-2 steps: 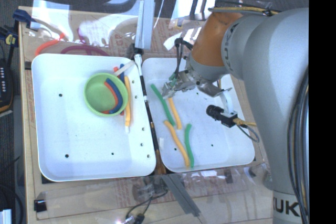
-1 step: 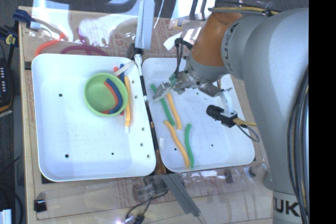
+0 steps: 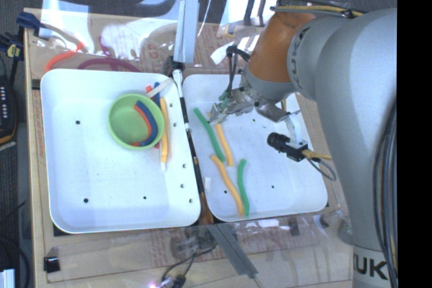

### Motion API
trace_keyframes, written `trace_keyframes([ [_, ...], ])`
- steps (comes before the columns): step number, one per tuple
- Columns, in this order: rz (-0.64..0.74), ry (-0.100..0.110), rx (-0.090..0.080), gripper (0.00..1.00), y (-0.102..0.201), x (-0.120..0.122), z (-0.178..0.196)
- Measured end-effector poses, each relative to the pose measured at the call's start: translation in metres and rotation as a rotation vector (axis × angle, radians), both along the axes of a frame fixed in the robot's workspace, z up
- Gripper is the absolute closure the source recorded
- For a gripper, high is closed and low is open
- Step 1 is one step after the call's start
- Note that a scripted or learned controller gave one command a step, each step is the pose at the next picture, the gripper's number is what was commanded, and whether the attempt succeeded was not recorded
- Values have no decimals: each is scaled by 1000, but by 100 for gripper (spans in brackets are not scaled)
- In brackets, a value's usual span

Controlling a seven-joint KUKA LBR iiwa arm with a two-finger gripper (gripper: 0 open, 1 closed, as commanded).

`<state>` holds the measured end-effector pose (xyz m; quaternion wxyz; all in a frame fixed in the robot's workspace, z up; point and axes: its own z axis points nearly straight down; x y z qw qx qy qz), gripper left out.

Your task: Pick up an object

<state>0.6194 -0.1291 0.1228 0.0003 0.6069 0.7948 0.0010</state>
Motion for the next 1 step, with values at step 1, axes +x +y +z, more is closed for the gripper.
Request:
trace_keyframes([
  [1,0,0,0,0,0,0,0],
])
